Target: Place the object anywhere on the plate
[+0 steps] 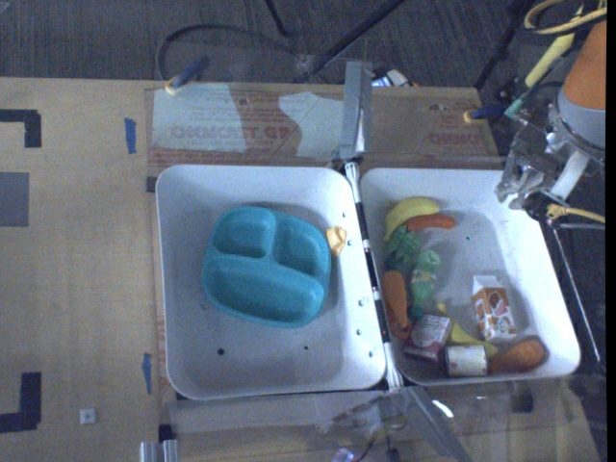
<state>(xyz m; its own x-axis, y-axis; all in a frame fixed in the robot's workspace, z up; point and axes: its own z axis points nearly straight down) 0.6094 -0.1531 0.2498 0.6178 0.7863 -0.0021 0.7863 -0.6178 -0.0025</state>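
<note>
Two shallow white bins sit side by side on a wooden bench, seen from above at a slant. The left bin holds a teal plastic plate, rounded, smooth and split into three compartments; it serves as the landmark here. Touching or just beside the plate's right edge lies a small yellow piece, too small to identify.

Well to the right of the plate, across the divider, the right bin holds a jumble of toy food: a yellow banana with a red-orange pepper-like piece against it, knobbly green items, an orange carrot shape, a small printed carton, a little can and a brown rounded piece. All look like smooth moulded plastic or glossy card.

Farthest right of the plate, above that bin's upper right corner, hangs the gripper on a grey arm with an orange band. Whether its pincer is open or closed cannot be told; nothing is seen in it.

Judging by this, the task is at its start: no object is picked yet. Next, the arm must descend over one separable toy, grasp it, and carry it leftward to the plate.
</note>
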